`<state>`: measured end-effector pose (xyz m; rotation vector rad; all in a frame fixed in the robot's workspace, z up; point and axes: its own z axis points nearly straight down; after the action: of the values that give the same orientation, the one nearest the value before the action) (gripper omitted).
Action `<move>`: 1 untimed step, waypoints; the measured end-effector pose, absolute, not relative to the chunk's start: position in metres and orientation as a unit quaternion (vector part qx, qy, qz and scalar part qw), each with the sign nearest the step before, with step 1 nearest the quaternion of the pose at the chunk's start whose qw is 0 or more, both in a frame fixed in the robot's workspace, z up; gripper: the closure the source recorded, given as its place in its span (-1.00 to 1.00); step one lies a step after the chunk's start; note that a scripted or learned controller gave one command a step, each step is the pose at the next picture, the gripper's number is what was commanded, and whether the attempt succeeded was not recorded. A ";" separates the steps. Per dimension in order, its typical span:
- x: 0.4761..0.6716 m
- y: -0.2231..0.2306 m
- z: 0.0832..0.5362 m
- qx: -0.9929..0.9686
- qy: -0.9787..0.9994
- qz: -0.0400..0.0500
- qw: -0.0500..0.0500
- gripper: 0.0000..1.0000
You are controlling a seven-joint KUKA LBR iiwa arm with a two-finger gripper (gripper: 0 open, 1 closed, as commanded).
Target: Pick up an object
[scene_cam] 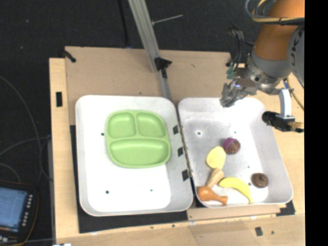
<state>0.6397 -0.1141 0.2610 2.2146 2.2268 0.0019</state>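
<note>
Five food items (230, 176) cluster, seemingly unobstructed, near green tray (138, 139).

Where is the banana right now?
In the camera view, the banana lies near the front edge of the right bin, between the brown round piece and the orange drumstick-like toy.

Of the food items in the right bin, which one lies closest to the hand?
The purple round one; it lies farthest up the bin toward the hand, above the yellow and brown pieces.

Green divided plate (138, 139), white bins (92, 188), yellow banana (237, 186), purple onion (232, 146)
</note>
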 end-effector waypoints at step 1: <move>0.633 -0.063 0.248 0.705 0.709 0.000 0.000 1.00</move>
<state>0.6328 -0.0630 0.2478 2.2154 2.2286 0.0001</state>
